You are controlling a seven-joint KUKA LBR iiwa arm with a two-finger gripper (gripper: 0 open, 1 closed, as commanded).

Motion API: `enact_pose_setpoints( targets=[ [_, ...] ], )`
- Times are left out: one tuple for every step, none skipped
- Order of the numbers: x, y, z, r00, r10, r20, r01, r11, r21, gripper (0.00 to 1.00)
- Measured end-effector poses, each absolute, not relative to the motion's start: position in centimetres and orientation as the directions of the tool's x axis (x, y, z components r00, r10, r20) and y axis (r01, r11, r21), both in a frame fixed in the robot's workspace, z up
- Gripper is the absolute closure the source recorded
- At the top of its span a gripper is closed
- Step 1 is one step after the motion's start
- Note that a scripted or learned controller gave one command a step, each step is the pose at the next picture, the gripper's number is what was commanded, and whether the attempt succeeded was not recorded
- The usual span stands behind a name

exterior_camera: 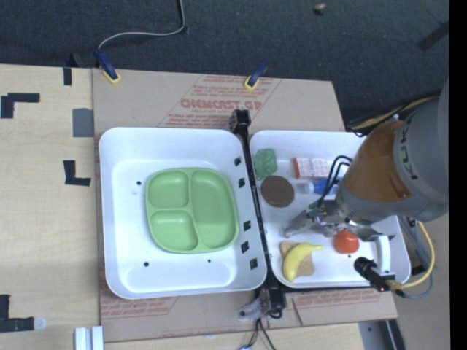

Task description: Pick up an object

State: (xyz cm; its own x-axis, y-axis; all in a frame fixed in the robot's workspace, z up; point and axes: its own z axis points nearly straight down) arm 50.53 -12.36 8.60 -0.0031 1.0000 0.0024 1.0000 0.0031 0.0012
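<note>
The grey 2-finger gripper (303, 223) hung fingers spread, grasping nothing, above the right shallow white bin (281, 138); approach step, next likely descending toward the curved yellow plastic banana (298, 256).

Green tray (193, 210); white bins (117, 195); yellow banana (295, 257); red-orange tomato (346, 242); brown disc (277, 191).
</note>
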Motion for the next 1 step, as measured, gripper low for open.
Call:
enact_pose_setpoints(
  targets=[
    [59.24, -11.05, 8.65, -0.002, 1.0, -0.001, 1.0, 0.002, 0.006, 0.0]
  ],
)
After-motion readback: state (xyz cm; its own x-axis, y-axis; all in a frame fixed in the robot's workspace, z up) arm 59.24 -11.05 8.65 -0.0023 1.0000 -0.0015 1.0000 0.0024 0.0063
